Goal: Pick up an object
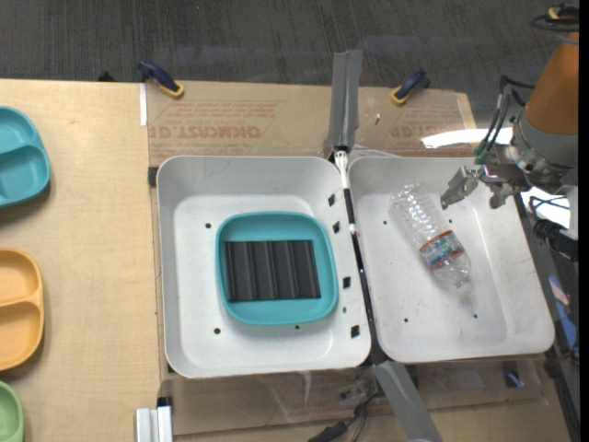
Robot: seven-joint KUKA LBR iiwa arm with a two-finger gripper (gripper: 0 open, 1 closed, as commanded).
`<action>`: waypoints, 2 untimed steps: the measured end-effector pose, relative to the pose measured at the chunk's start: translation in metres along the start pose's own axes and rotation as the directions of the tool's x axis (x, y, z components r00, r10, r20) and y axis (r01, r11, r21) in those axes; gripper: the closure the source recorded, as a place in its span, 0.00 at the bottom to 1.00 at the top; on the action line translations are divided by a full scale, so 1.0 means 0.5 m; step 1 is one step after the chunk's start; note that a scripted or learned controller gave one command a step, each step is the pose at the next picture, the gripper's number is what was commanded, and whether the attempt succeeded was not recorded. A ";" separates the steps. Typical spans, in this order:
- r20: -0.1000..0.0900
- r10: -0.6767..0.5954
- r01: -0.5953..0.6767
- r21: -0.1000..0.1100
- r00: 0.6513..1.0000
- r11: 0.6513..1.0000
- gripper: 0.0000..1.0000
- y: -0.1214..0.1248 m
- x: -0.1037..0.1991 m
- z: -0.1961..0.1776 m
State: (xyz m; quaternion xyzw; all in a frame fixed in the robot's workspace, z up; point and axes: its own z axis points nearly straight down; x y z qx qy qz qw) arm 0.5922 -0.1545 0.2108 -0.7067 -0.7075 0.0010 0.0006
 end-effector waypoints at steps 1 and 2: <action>0.000 0.035 -0.035 -0.001 0.999 0.999 0.00 0.016 0.042 0.238; 0.000 0.040 -0.040 0.000 0.999 0.999 1.00 0.015 0.039 0.221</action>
